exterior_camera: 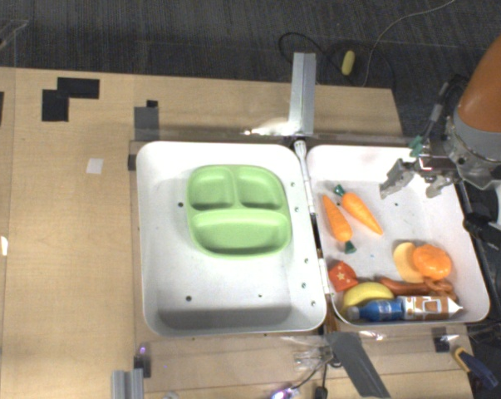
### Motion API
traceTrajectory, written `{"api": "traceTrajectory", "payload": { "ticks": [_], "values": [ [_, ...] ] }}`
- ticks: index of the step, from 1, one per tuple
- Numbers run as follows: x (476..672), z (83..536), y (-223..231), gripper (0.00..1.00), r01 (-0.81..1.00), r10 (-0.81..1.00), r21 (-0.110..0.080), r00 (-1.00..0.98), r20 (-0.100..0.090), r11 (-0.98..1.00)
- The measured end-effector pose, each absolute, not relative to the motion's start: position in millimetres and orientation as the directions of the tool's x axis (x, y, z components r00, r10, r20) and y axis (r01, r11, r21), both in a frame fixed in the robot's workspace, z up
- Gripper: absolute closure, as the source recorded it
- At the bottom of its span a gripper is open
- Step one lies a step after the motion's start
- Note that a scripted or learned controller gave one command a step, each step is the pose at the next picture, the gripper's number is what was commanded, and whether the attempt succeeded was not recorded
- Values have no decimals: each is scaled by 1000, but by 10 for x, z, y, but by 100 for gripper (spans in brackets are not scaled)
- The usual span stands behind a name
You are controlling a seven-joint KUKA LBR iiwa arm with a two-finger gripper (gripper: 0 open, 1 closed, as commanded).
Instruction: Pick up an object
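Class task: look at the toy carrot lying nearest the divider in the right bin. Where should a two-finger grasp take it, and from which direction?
Grip the left carrot across its thicker middle, coming straight down from above. It lies flat, its long axis running from upper left to lower right, so fingers should close across that axis. There looks to be a gap to the neighbouring carrot; the end effector hangs above the bin.

Arm (pixel 493 98) cut off by right edge. Banana (pixel 365 293) partly under bottle (pixel 400 308). Small items beside orange (pixel 433 262) too crowded to identify.
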State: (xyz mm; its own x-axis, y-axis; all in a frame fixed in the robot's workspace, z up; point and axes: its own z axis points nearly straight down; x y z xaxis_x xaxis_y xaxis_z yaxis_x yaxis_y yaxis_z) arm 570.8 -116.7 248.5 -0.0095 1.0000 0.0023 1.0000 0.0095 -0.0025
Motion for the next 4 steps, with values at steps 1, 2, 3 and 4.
{"api": "traceTrajectory", "payload": {
  "ticks": [1, 2, 3, 4],
  "values": [
    [5739, 2569, -1159, 100, 1000, 1000, -3, -16, 5, 16],
    [5738, 2570, -1160, 0, 1000, 1000, -3, -15, 5, 15],
    [5624, 3627, -948, 0, 988, 988, 8, -152, -1, 152],
    [5654, 1990, -546, 0, 998, 998, 2, -61, 0, 61]
  ]
}}
